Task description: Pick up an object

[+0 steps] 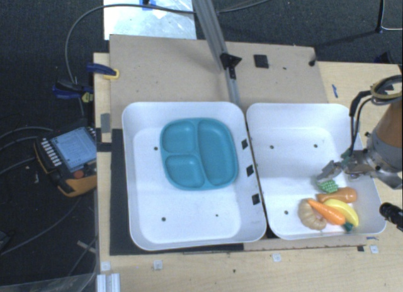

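Observation:
A cluster of toy foods lies in the front right corner of the right bin [289, 127]: a tan peanut-shaped piece [312, 214], an orange carrot [328, 211], a yellow banana [344, 209], an orange-brown piece [342, 194] and a small green piece [327, 187]. My gripper [332, 171] hangs at the right side of this bin, just above and behind the green piece. Its grey tip points left toward the pile. Nothing shows between its fingers.
The left bin [141, 221] holds a blue divided plate [199, 153] near its back. A divider with black clips [249, 171] separates the two bins. A grey pole [211, 23] slants over the bench behind them. Cables and a handheld device [69, 158] lie left of the bench.

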Robot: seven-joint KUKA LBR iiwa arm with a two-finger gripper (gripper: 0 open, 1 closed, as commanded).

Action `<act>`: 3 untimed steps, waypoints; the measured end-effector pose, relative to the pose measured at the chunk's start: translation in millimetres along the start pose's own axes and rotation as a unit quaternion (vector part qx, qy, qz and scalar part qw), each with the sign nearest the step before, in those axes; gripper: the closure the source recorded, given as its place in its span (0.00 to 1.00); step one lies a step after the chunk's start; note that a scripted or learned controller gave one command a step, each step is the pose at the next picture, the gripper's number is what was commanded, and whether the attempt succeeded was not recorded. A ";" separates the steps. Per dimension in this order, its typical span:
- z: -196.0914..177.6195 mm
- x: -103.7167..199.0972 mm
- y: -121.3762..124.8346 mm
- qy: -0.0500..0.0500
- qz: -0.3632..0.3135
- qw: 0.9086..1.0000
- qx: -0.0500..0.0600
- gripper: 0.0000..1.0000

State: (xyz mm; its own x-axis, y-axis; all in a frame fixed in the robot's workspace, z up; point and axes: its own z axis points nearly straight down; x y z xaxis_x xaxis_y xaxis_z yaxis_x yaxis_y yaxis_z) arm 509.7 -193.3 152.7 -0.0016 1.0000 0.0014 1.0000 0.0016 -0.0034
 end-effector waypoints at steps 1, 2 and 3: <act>60.7 4.2 5.3 0.000 0.000 1.000 0.000 0.00; 65.1 3.5 7.5 -0.001 0.001 1.000 -0.004 0.00; 53.7 2.9 9.4 -0.003 0.001 1.000 -0.007 1.00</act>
State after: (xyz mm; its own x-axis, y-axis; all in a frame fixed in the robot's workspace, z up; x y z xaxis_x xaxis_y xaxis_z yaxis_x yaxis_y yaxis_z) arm 518.9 -190.2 99.0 0.0005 1.0000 -0.0037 0.9999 -0.0005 0.0115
